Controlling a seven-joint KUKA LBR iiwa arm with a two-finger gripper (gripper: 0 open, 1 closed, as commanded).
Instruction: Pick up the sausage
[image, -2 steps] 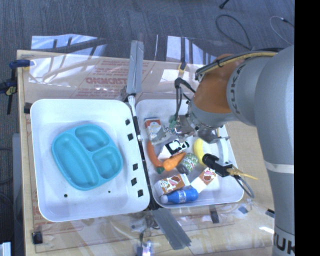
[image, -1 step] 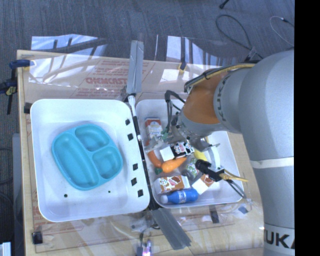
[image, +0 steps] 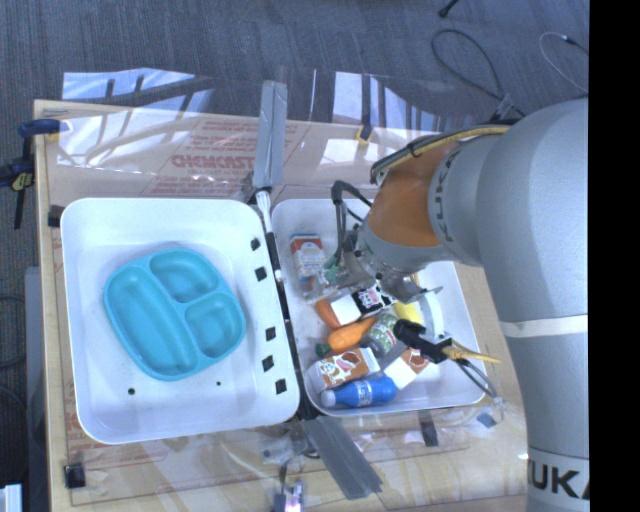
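In the right bin (image: 462, 300), the orange-brown sausage (image: 337, 314) lies at about eight o'clock from the gripper (image: 362, 268), its long axis running ten to four, and whether that gripper is spread or pressed together cannot be told.

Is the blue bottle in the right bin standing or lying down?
Lying down: the blue bottle rests on its side along the right bin's near wall.
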